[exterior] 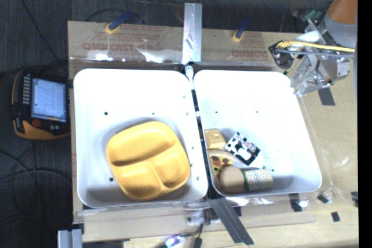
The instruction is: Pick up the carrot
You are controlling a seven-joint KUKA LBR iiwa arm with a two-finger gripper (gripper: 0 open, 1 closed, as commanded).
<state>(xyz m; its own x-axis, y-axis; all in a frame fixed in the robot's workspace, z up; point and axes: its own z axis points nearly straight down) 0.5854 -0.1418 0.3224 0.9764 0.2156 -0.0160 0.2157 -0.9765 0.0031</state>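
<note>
End effector (pixel 314 75) hovers beyond right bin (pixel 290 125), far from clutter (pixel 238 165).

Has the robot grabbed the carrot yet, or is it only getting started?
Only getting started. Nothing looks done: the gripper sits at the top right corner of the right bin, away from the pile of toys at that bin's bottom left. I can't pick out a carrot in that pile. Reaching over, grabbing and lifting are all left.

Faint red lettering on the clear plastic sheet (pixel 125 43) behind the bins, too blurred to read
</note>
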